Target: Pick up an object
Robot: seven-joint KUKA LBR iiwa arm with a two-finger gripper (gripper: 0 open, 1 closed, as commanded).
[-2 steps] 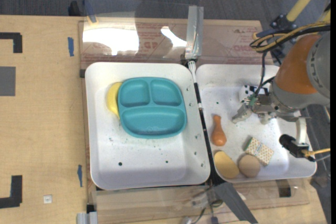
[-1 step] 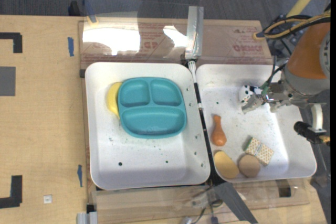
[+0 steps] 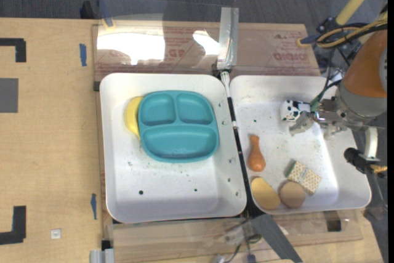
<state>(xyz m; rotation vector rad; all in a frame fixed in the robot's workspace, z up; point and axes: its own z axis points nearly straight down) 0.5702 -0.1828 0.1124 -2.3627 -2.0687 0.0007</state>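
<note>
One black-and-white toy [image 3: 290, 110] lies in the right bin [image 3: 271, 92], touching the pincer [image 3: 301, 122] at its ten o'clock; pincer state unclear.

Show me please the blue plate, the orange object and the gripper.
blue plate [image 3: 178, 126]: camera view, its middle divider.
orange object [image 3: 256, 155]: camera view, its thick lower end.
gripper [image 3: 300, 119]: camera view, at its fingertips.

Your left bin [image 3: 117, 194] holds the tray [image 3: 178, 125] — your right bin [image 3: 351, 191] holds the carrot [image 3: 256, 154], with the potato [image 3: 292, 194] nearer you.
</note>
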